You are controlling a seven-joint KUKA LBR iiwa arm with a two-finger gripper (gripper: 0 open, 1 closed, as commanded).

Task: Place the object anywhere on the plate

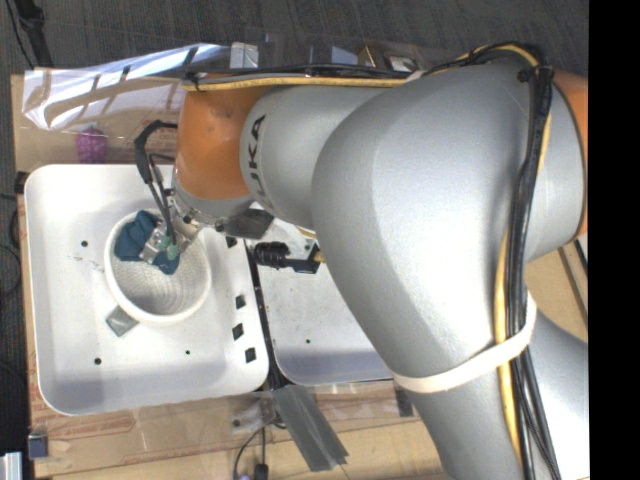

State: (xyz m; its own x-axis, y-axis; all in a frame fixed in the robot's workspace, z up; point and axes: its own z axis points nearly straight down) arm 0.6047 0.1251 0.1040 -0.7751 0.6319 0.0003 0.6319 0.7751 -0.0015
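Camera view, from above at a slant: the claw (168, 243) hangs over the plate (190, 298) in the left bin (60, 348), its tip close to a blue object (135, 236) that lies at the plate's upper left, partly on the rim. A teal bit shows right at the tip, but whether that belongs to the object or to the claw is hard to say, and I cannot tell whether the claw is wide, narrow or holding anything. The object looks already on the plate, so the task seems close to done; the risk, as I judge it, is that it sits near the edge, and a lift or sideways drag by a claw snagged on it could pull it off the rim into the bin. A small grey block (120, 320) lies touching the plate's lower left, and a purple thing (91, 145) sits on the table (60, 133) beyond the bin's top edge. The arm (430, 218) covers much of the right bin (310, 358), hiding what lies there.
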